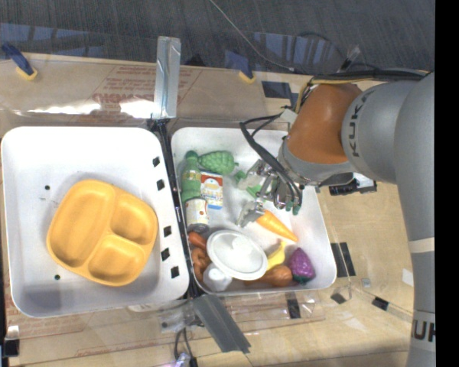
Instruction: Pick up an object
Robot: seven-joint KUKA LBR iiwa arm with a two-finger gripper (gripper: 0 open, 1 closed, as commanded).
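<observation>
My gripper [250, 199] hangs low over the middle of the right bin [315, 212], below the orange wrist band. It stands open with nothing between its fingers. An orange carrot [275, 225] lies just to its lower right, close to one fingertip. A white bowl [236, 254] sits below it. To its left lie a green bottle [191, 182] and a small white and red carton [212, 191]. A green leafy toy [216, 161] sits at the upper left of the bin.
A yellow divided plate [101, 230] fills the middle of the left bin [30, 147]. A purple eggplant [301, 264], a yellow banana [276, 255] and reddish-brown food toys [198, 252] crowd the right bin's front edge. Black cables [254, 132] loop by the wrist.
</observation>
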